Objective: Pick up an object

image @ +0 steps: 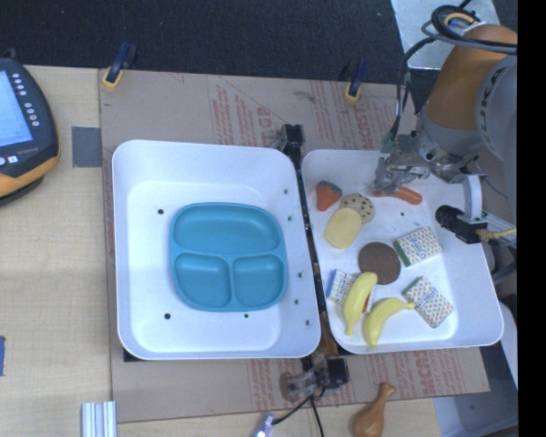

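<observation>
Carrot [406, 195], small and orange, lies at the back of my right bin [473, 326] right under the gripper [396, 176]; it looks light, stiff and slick, so I'd pinch its thicker middle, though I cannot tell the gripper's state.

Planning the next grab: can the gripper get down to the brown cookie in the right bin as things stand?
Probably yes. The brown cookie lies flat with nothing on top; the gripper is at the bin's far side. A wrapped snack lies close beside the cookie, so finger room looks tight.
</observation>
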Robot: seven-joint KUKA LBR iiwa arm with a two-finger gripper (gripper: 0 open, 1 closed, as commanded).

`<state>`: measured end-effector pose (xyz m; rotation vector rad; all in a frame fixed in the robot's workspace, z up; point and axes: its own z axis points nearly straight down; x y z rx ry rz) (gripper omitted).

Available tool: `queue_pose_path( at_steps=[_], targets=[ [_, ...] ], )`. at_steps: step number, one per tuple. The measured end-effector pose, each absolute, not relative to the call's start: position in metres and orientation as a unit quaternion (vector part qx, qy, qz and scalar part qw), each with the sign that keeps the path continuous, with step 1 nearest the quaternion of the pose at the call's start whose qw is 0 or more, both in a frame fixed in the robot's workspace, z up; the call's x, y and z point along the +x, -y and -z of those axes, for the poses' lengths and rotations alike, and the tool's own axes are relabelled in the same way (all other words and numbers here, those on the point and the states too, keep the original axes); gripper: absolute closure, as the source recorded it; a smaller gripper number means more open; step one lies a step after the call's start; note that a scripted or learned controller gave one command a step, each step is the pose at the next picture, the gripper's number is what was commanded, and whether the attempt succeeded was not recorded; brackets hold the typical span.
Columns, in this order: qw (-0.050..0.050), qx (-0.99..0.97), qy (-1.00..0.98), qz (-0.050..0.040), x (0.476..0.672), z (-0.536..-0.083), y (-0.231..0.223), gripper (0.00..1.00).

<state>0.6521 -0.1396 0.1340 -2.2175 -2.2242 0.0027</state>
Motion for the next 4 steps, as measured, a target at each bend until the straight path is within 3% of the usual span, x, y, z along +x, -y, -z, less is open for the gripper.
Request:
queue_pose_path(
  at_steps=[1,2,3,4],
  targets=[
    [0.002,-0.706,0.708,-0.0019,0.648,-0.105,0.147,0.0],
    [0.0,-0.706,0.708,-0.0006,0.657,-0.176,0.195,0.0],
    [-0.001,-0.705,0.709,-0.0004,0.657,-0.097,0.112,0.0],
    [0.0,-0.706,0.708,-0.0011,0.656,-0.124,0.168,0.0]
  ],
)
